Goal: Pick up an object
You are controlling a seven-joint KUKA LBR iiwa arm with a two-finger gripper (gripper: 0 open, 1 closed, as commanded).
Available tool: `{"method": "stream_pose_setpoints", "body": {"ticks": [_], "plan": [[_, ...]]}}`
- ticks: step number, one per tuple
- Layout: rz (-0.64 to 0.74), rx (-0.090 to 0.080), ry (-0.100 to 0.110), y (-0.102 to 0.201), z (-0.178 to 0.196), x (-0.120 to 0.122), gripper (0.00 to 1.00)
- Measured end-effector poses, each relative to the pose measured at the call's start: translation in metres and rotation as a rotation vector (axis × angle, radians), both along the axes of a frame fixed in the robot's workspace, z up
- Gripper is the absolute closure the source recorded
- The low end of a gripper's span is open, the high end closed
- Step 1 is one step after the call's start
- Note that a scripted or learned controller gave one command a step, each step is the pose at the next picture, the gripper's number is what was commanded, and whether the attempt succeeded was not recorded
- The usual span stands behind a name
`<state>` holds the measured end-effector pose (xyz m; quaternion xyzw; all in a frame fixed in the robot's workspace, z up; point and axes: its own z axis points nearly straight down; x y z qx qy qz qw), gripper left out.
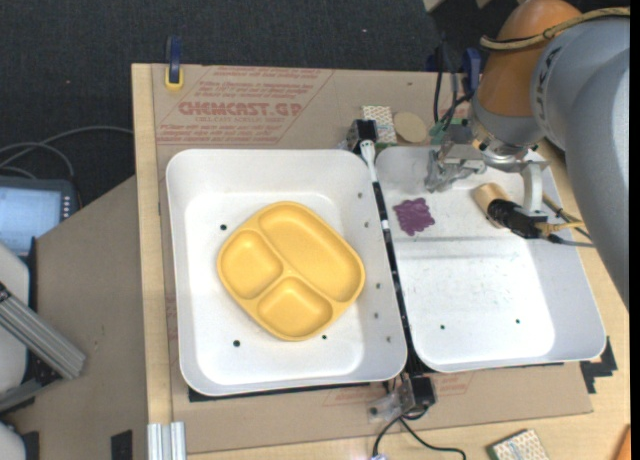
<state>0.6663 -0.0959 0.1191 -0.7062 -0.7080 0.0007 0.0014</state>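
Over right bin's (pixel 500 318) far end, hand (pixel 447 173) hovers, can't tell its state. Purple piece (pixel 413 215) lies just below-left, near divider. Best bet imo: shift left, centre over it, drop straight, then close.

A yellow divided plate (pixel 290 269) lay in the left bin (pixel 190 248); the gripper (pixel 443 176) hung over the right bin's (pixel 500 298) far-left corner, near a purple scrap (pixel 413 215).

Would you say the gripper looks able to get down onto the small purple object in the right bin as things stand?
Probably yes. The gripper sits in the right white bin just up and right of the small purple object, which lies flat on bare floor with nothing over it, though near the bin's left wall.
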Motion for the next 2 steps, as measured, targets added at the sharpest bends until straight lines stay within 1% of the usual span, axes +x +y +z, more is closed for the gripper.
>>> {"method": "stream_pose_setpoints", "body": {"ticks": [1, 2], "plan": [[-0.001, -0.003, -0.014, 0.003, 0.115, 0.002, 1.0], [-0.001, -0.002, -0.008, 0.018, 0.128, 0.001, 1.0]]}}
